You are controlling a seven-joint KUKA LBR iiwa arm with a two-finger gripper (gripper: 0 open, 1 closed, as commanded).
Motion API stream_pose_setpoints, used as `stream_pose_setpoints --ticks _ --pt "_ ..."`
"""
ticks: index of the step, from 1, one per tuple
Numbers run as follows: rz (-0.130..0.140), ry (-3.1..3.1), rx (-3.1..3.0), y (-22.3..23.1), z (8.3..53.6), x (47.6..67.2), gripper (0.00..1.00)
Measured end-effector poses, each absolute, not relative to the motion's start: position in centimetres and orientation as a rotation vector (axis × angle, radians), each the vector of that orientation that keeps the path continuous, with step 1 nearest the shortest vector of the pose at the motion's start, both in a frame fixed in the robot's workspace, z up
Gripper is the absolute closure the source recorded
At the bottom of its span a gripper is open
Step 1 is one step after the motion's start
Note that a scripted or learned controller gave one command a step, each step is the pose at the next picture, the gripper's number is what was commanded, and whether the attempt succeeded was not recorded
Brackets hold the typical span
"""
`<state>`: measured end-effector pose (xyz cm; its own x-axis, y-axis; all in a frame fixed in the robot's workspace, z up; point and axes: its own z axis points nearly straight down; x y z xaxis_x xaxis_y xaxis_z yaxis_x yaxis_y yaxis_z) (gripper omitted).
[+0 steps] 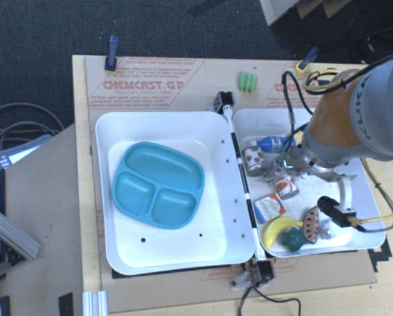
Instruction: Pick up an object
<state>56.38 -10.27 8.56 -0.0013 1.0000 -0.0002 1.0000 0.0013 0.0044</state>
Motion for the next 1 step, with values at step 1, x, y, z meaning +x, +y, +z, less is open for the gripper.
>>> stream_pose_setpoints --ticks 1 --pt "0.002 2.223 2.22 -2.5 18.52 58.6 1.0"
